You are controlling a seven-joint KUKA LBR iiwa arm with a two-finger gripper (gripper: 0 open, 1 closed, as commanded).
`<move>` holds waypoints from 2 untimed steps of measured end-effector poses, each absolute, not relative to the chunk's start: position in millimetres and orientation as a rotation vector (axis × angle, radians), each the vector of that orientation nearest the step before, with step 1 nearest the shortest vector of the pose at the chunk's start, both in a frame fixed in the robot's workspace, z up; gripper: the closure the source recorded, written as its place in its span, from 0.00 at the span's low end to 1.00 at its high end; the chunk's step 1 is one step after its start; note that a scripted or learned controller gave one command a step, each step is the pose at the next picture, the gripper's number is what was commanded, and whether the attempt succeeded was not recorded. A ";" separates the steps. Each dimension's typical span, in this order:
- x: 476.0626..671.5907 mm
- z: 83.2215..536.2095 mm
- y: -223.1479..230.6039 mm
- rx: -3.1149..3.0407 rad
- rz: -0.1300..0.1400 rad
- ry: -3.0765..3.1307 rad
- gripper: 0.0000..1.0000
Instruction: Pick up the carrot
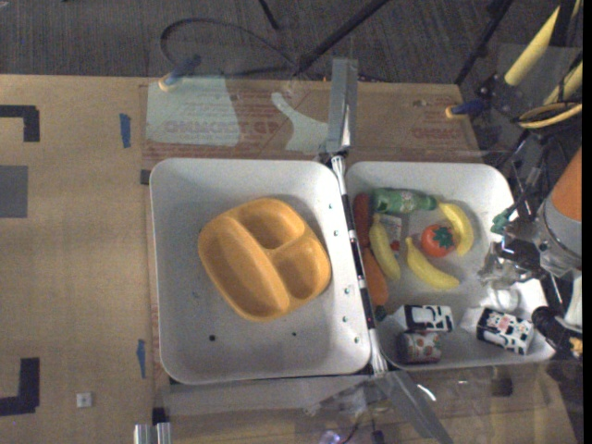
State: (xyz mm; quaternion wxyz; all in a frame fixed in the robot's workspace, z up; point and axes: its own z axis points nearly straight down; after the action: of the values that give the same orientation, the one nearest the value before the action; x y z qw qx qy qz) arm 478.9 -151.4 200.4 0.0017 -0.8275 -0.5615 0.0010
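Nearest the bench's front edge, in the right-hand shallow white bin [481,176], lie two small black-and-white cartons [428,317] [505,331] and a small red-and-white can [419,346]. The long orange carrot [374,280] lies against that bin's left wall, slim and tapered, pointing front to back, just beside a yellow plastic banana [384,251]. The gripper [507,265] hovers at the bin's right side, well apart from the carrot; whether it is spread or pressed together I cannot tell. This looks like the approach: next it must cross the bin and line up along the wall. Farther left, an orange divided plate [265,257] fills the other bin.
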 end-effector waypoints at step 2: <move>533.1 231.6 -104.0 -3.051 0.003 -0.743 1.00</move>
State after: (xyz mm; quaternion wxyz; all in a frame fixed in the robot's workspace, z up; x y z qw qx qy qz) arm 533.1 -104.0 231.6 0.0007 -0.9716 -0.2366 0.0009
